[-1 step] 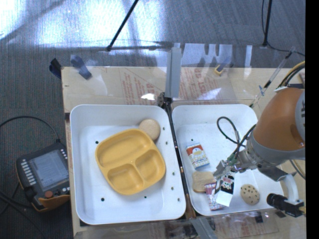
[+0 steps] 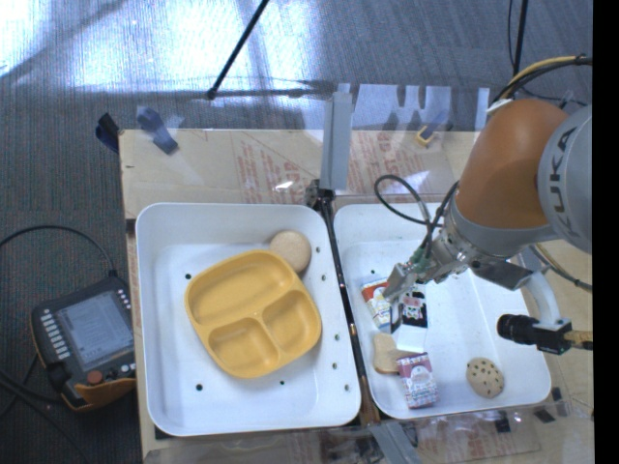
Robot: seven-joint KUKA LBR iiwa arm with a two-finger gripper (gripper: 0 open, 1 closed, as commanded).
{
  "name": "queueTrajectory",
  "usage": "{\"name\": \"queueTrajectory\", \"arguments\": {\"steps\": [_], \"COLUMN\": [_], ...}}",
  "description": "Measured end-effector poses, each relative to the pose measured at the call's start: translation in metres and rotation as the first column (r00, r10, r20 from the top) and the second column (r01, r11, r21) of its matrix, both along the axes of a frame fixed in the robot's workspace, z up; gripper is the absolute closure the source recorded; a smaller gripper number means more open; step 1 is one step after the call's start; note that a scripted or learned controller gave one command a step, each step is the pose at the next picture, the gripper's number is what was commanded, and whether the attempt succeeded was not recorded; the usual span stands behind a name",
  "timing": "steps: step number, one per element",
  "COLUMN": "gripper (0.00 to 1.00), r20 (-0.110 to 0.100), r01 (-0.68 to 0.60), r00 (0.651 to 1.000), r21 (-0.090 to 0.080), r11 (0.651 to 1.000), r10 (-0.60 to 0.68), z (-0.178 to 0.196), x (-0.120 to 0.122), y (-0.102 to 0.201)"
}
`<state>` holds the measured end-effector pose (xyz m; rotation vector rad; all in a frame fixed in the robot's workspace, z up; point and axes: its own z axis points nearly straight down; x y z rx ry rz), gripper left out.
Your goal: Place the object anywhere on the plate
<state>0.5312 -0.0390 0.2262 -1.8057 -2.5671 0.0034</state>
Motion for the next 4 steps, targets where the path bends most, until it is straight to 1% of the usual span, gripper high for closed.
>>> {"name": "queueTrajectory", "arguments": {"steps": [1,2,3,4], "gripper": [1.0,0.0,0.0,0.0], "r20": [-0.003,-0.003,-0.002,-0.001], "r01": [0.024,0.024,0.163,0.466], "r00": [1.0,1.0,0.987,0.885], "r21": [0.0,0.0,-0.002,-0.005], "r11": [1.0,1.0,0.987,0.885], "r10": [-0.024,-0.024,-0.163,-0.466], "z": [-0.041,-0.041,0.019,0.004], "x": [-0.001,-0.001,-0.009,0.037], "y": [0.077,0.077,0.061,0.15]}}
